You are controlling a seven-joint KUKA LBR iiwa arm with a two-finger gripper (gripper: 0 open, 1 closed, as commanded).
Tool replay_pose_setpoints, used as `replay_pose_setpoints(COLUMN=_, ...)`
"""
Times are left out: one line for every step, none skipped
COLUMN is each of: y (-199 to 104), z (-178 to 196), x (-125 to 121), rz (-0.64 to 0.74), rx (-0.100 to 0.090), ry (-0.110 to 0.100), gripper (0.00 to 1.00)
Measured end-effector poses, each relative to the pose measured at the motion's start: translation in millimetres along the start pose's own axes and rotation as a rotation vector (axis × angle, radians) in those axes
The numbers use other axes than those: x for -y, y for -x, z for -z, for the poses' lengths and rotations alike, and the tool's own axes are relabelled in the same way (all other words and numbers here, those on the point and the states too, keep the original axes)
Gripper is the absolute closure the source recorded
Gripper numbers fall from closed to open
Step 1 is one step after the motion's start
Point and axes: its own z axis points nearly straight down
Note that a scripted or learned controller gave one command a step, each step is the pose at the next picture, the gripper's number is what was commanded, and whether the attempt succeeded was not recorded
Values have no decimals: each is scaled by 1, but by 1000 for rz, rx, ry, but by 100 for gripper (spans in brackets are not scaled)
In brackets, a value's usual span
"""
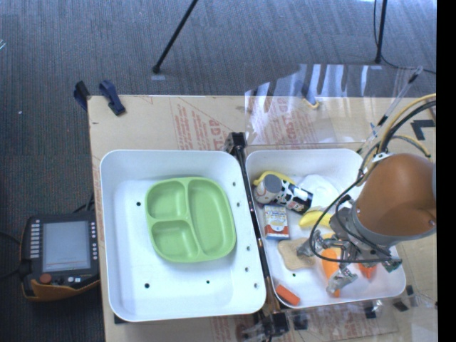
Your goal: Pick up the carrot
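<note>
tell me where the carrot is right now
The carrot lies in the right bin, at its near-left corner by the front rim, just below the tan slice and left of the tool.

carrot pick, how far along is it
Done: the arm has reached into the right bin, and the gripper is low among the items there. In hand: nothing visibly. An orange item lies under the gripper, but I cannot tell what it is. Left: the carrot lies by the bin's front-left corner, apart from the gripper, ungrasped. The pick remains.
</note>
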Motion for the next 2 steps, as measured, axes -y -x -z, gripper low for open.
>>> replay_pose_setpoints(y=4, z=10, x=-2, rz=9, rx=6, ry=0, gripper=100)
replay_pose_setpoints(y=76, z=79, x=4, rz=-98, rx=5, ry=-2, gripper=100)
